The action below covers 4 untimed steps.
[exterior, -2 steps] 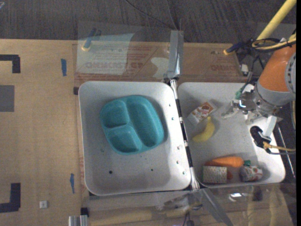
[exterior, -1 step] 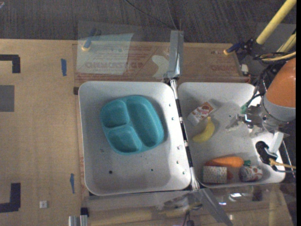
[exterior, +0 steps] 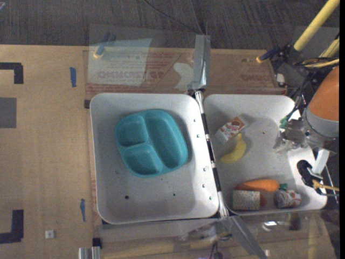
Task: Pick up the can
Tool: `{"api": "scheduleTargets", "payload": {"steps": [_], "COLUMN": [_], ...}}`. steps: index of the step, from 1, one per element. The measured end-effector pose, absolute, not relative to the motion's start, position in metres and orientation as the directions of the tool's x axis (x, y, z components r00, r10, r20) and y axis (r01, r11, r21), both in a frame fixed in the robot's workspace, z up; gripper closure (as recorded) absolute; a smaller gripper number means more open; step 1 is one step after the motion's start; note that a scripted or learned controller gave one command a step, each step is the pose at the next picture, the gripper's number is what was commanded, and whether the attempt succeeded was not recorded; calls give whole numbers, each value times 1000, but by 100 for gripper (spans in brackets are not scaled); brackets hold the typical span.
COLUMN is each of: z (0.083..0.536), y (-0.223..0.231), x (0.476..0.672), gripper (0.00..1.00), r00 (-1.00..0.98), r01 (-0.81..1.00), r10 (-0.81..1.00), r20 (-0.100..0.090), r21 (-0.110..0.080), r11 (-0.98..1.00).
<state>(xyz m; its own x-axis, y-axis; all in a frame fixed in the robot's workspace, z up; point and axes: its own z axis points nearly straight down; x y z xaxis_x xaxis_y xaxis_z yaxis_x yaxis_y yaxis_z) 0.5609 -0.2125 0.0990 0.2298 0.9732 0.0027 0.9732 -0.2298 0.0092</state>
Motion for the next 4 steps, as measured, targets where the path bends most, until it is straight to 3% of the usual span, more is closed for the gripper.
{"api": "scheduleTargets", "payload": {"steps": [1,2,3,4], "z": [224,267,235,177], "y": [-196,-182,-101,-117], "x": [553,499,480,503], "gripper": [100,100,100,100], "r00": [207,-183,-175,-265], "r01": [978,983,985,964], "r10": [978,983,985,964], "r20": [-1,1,1,1], "r21": [3,0,-1,0], "r11": [-207,183,175,265]}}
